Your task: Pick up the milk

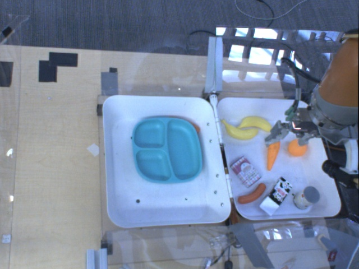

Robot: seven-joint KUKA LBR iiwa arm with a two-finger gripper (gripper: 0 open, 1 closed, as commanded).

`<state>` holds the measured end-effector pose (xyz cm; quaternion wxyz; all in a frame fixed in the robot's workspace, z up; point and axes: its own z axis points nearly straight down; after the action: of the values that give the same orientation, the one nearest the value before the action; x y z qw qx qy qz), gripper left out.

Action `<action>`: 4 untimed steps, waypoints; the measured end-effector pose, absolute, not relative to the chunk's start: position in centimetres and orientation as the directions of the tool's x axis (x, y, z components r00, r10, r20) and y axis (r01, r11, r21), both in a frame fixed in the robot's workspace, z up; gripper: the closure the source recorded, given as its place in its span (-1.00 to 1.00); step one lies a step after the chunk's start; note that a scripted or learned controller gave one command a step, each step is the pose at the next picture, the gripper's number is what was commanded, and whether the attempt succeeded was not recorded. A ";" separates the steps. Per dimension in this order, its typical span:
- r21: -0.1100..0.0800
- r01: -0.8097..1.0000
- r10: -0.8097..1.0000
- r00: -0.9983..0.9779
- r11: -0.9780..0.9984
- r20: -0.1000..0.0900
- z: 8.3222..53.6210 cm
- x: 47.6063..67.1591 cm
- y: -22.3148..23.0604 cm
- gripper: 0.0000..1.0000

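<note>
The milk (279, 194) is a small carton with black-and-white cow patches. It lies tilted near the front of the right bin (331, 209), between a sausage (251, 194) and a grey can (306, 197). My gripper (289, 130) hovers over the middle of that bin, above an orange carrot (272, 155) and an orange fruit (298, 148). It is well behind the milk and apart from it. Its fingers are spread open with nothing between them.
A banana (245, 126) lies at the back of the right bin, and a red-and-white box (245, 171) sits left of the milk. The left bin (120, 206) holds a blue divided plate (167, 149). A ridge (223, 156) separates the bins.
</note>
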<state>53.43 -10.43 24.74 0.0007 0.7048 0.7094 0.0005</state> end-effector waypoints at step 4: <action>0.025 0.994 0.994 0.105 -0.105 0.007 9.4 49.6 -8.3 -1.00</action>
<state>49.60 -8.32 9.39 0.0069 0.7434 0.6688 0.0107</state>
